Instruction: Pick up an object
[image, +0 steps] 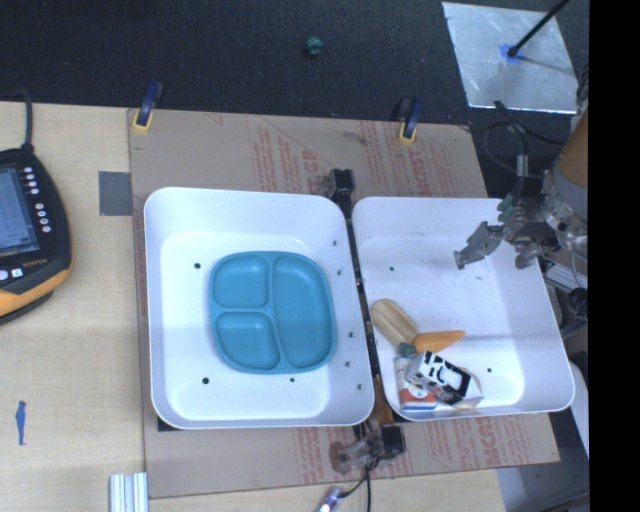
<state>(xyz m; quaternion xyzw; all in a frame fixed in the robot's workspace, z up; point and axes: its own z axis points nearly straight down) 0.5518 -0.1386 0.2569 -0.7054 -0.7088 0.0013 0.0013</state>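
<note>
A small heap of objects is lying in the right bin (520, 330), crowded against its near-left corner. Topmost in the heap is a tan wooden piece (394, 322), rounded and oblong, its long axis running from the bin's divider side down toward the near wall. Just beside it, an orange carrot-like stick (441, 340) is lying nearly crosswise, and under both is sitting a crumpled black-and-white printed packet (440, 380), touching the bin's near wall. Any of these would answer the task; the wooden piece is looking the most exposed.

From that heap, the gripper (497, 241) is hovering well apart, up toward the bin's far-right corner, so the heap is lying down and to the left of it. One grey finger (477, 247) is sticking out toward the bin's middle; nothing is sitting between the fingers, and whether they are spread or closed cannot be told here. The arm is reaching in over the bin's right wall. The left bin (160, 300) is holding a blue divided plate (272, 311).
</note>
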